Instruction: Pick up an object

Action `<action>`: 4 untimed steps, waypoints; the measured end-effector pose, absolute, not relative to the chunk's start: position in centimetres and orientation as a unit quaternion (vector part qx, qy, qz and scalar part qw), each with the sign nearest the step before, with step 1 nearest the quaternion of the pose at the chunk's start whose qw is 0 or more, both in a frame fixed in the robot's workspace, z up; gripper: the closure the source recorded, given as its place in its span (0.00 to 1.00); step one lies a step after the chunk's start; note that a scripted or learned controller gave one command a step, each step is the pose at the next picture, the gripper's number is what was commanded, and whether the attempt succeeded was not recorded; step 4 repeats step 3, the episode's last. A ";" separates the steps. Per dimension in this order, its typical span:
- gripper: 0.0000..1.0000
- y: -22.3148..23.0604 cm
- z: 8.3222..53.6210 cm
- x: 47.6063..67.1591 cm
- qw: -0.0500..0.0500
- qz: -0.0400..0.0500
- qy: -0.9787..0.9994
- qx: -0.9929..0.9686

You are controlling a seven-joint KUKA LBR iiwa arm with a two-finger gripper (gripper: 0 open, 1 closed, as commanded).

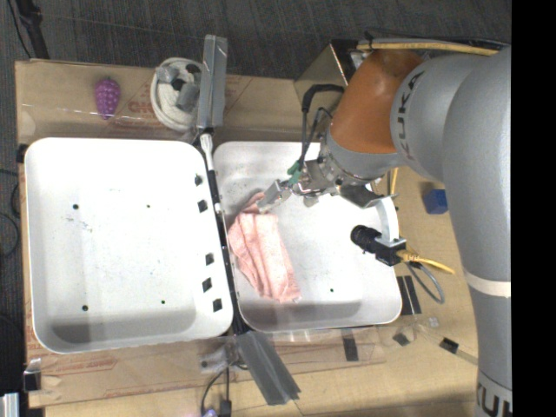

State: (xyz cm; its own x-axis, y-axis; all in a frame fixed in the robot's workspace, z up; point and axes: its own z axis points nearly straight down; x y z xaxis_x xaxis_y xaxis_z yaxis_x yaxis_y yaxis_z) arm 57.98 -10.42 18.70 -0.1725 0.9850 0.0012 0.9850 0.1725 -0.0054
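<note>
Reaching for a soft cloth in the right bin

Working from the one slanted look down at the bench. The cloth (263, 254), pink and rumpled, lay in the right bin (365, 298), hard against the divider between the two bins, its long side running along that wall. My claw (276, 193) sat at the cloth's upper end, low over the bin floor and right at the fabric's top edge.

Handling, by my reckoning: light, limp, no stiffness to speak of. It would sag and trail if lifted by one corner, and a thin single layer could slip out of a pinch. Not fragile. The raised folds down the middle looked the best hold, where the fabric was bunched thick enough to bite. The upper edge near me was thinner and close to the wall, a poorer bet.

Hard to make out: the fingertips were small and pale against the white floor, and I could not tell whether they stood apart or together, nor whether any cloth lay between them. My own wrist and cabling hid the bin's upper right corner. The cloth's underside and how many layers it had folded beneath were not readable. The left bin (52, 328) played no part.
</note>
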 end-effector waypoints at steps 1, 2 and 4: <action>0.00 -9.6 9.1 59.4 0.002 0.001 -0.866 -0.501; 1.00 -9.7 10.1 59.4 0.003 0.001 -0.866 -0.500; 1.00 -5.8 25.1 63.9 0.001 0.001 -0.803 -0.595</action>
